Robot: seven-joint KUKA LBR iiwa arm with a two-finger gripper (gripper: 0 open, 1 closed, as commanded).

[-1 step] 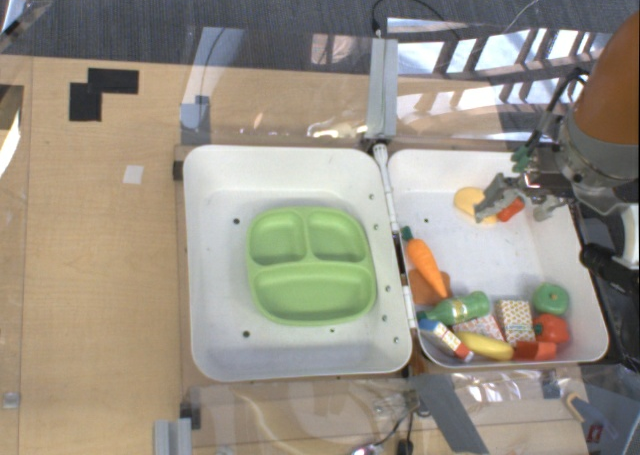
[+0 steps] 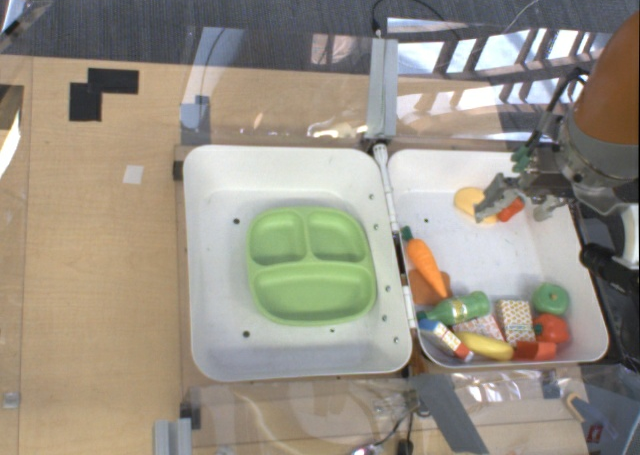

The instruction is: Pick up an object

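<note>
My gripper (image 2: 517,205) hangs over the back of the right bin (image 2: 500,255), and its grey fingers (image 2: 489,201) stand apart, so it is open. A small red piece (image 2: 511,210) shows between them, close to the left finger; I cannot tell whether it is touched. A flat yellow piece (image 2: 466,200) lies just to the left of the gripper. Farther forward in this bin lie a carrot (image 2: 422,261), a green bottle (image 2: 461,308), a banana (image 2: 487,345), a patterned box (image 2: 515,320), a green round fruit (image 2: 550,298) and a red fruit (image 2: 549,331).
The left bin (image 2: 215,243) holds a green divided plate (image 2: 310,265). A raised divider (image 2: 393,243) separates the two bins. The toys crowd the right bin's front edge. The arm's orange band (image 2: 612,93) rises at the right.
</note>
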